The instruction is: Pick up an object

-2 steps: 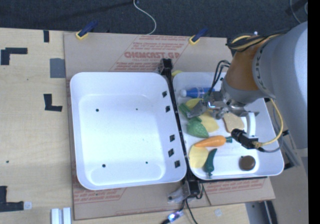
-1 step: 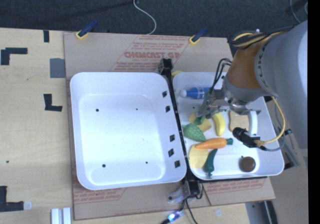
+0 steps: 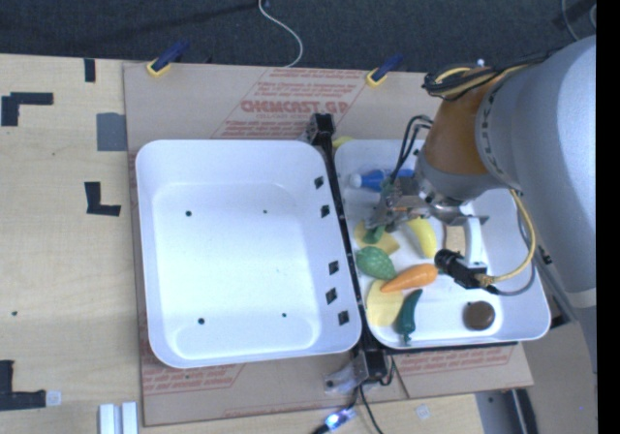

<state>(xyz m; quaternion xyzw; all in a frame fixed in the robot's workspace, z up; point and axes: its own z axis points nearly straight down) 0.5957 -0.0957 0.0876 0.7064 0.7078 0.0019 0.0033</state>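
We find the end effector [image 3: 390, 212] low in the right bin [image 3: 513, 330], its grip state undeterminable, with the yellow banana [image 3: 422, 234] just right of it, long axis running toward the near-right.

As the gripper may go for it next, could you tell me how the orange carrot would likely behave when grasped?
The orange carrot looks like rigid, light toy plastic. Its tapered, rounded body could slip from a pinch or roll. It touches the green leafy piece, which may shift too.
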